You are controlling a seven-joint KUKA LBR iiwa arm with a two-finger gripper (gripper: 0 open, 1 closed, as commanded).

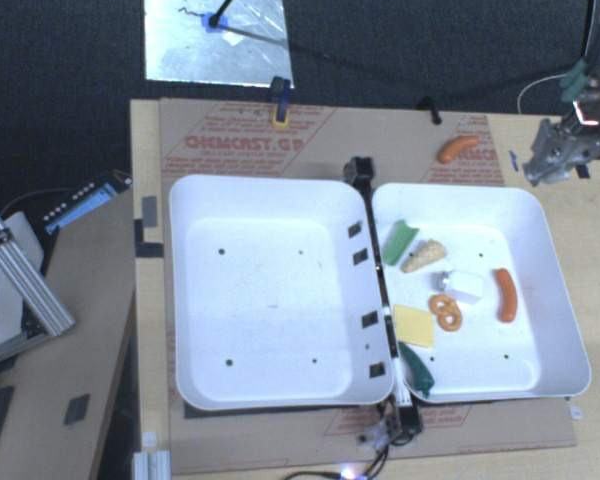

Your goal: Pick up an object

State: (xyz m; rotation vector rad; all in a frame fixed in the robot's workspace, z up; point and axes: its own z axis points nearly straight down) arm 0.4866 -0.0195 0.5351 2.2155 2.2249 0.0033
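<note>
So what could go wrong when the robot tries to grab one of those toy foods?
1. The pretzel, white block and yellow cheese slice sit bunched together in the right bin, so the pincer might bump a neighbour or catch two.
2. The cheese slice lies flat, so it may slip away.
3. The dark green piece rests against the bin's wall, which leaves little room to reach it.
</note>
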